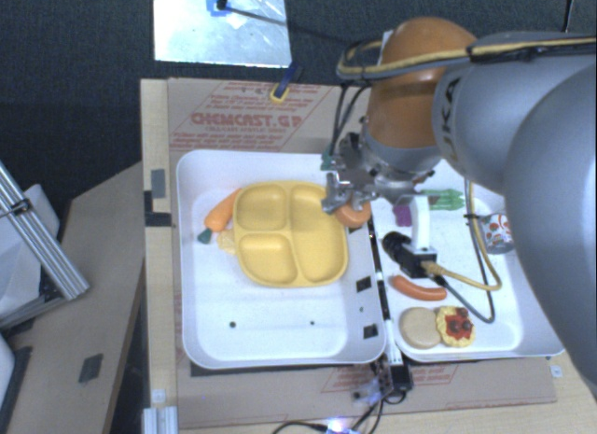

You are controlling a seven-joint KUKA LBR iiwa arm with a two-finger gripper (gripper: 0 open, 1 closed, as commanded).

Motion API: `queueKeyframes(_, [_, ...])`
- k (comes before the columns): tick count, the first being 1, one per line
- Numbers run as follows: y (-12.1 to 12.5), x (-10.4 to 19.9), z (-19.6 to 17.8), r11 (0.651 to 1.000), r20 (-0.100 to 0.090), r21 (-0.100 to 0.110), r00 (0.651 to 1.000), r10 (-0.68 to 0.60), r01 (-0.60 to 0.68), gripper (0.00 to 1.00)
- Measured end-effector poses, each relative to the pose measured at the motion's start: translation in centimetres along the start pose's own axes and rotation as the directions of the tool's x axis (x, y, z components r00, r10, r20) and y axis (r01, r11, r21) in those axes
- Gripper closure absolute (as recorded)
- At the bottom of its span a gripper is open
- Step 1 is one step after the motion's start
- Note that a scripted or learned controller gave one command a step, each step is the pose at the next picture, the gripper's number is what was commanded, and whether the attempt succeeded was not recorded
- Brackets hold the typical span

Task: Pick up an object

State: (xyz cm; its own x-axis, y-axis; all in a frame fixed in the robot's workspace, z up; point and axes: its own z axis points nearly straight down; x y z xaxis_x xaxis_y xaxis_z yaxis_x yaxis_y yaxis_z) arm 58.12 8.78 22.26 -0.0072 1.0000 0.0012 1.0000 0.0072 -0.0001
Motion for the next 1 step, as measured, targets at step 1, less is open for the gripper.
queueKeyframes(1, [0.78,-0.65,-1.11,1.000,0.000,-0.002,1.000,0.005,-0.005,1.00])
